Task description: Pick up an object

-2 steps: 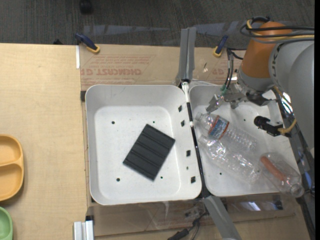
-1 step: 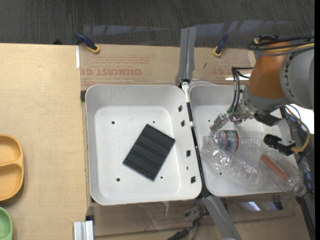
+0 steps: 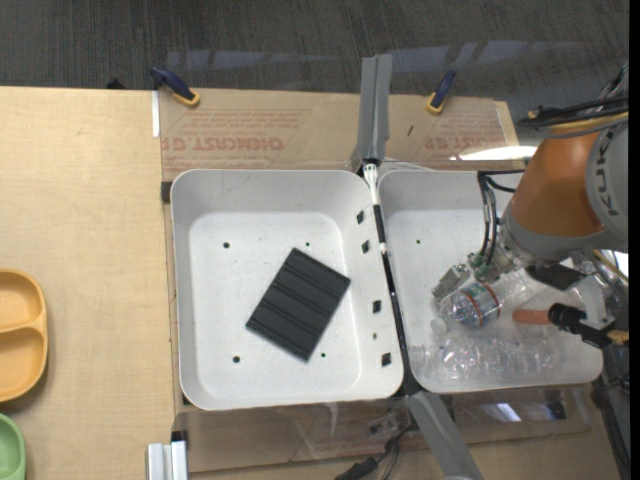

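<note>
Setting: robotics lab or test cell. Evidence: wooden bench carrying two shallow white bins, left bin and right bin, side by side; cardboard sheet fastened behind them with blue-and-yellow spring clamps; grey industrial arm with orange band and loose cabling; grey carpet floor.

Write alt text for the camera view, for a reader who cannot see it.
A grey robot arm with an orange band reaches from the right into the right white bin, its gripper down among clear plastic items. The left white bin holds a black ridged rectangular block, lying flat and askew.
</note>
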